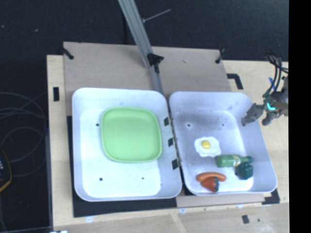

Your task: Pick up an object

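Left bin (87,178): white, dark specks noted. Plate (131,134) in it: pale green, plain. Right bin (252,130): white, grey smudging seen across floor. Fried egg (207,145): white with yellow yolk. Bottle (232,160): green, yellowish band observed. Near-right object (244,171): dark green. Near object (211,179): red-orange with green patch. Tabletop (58,198): light beige; tan board (184,74) at far side. Tool (260,115): dark grey, teal glint noted.

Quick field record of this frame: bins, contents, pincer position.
left bin: green square plate
right bin: fried egg toy, green bottle, dark green item, red-orange pepper-like toy
item layout: all four clustered in the right bin's near right part
pincer: over the right bin's far right rim, nothing seen held
pick status: not yet done
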Motion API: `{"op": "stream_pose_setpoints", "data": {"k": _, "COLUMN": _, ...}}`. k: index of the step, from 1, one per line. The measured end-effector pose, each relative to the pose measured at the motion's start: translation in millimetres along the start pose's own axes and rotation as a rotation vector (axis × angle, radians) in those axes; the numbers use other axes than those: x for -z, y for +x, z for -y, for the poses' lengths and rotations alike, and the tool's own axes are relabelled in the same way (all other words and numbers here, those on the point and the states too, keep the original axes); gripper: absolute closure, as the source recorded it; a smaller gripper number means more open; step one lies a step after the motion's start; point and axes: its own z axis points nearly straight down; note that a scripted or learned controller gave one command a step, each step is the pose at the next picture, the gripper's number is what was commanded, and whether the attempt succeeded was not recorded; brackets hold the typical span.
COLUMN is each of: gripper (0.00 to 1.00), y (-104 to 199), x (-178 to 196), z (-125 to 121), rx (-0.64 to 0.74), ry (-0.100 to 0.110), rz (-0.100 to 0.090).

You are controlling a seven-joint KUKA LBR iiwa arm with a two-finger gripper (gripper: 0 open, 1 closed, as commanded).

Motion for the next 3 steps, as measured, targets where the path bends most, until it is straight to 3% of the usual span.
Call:
{"op": "stream_pose_setpoints", "data": {"k": 1, "gripper": 0.00, "y": 0, "x": 0, "z": 0, "rx": 0.000, "ry": 0.000, "rz": 0.000}}
{"op": "stream_pose_setpoints", "data": {"k": 3, "gripper": 0.00, "y": 0, "x": -125, "z": -2, "rx": 0.000, "ry": 0.005, "rz": -0.001}}
